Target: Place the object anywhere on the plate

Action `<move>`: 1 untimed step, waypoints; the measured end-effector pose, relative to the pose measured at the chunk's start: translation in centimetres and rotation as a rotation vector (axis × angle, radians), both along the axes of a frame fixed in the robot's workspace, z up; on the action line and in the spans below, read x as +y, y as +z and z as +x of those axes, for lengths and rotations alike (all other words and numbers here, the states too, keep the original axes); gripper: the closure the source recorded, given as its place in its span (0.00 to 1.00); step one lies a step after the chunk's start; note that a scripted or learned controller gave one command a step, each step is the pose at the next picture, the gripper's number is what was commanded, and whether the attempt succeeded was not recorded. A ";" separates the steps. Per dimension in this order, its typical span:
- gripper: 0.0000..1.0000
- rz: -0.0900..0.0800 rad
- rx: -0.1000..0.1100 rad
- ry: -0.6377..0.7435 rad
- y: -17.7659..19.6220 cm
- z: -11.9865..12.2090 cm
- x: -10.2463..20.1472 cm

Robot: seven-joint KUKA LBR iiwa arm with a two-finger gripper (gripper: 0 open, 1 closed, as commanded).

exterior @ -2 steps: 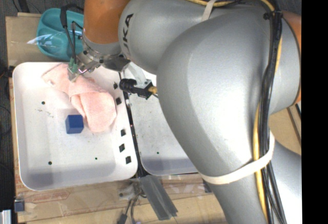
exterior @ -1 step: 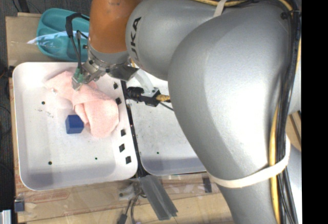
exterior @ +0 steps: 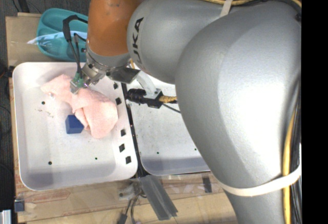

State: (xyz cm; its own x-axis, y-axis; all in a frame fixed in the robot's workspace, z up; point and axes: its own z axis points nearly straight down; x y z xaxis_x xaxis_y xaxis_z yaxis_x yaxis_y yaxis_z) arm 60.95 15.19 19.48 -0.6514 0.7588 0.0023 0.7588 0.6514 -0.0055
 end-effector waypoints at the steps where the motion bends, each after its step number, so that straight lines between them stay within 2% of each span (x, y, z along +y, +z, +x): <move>1: 1.00 0.000 -0.003 -0.057 -2.9 -3.1 3.1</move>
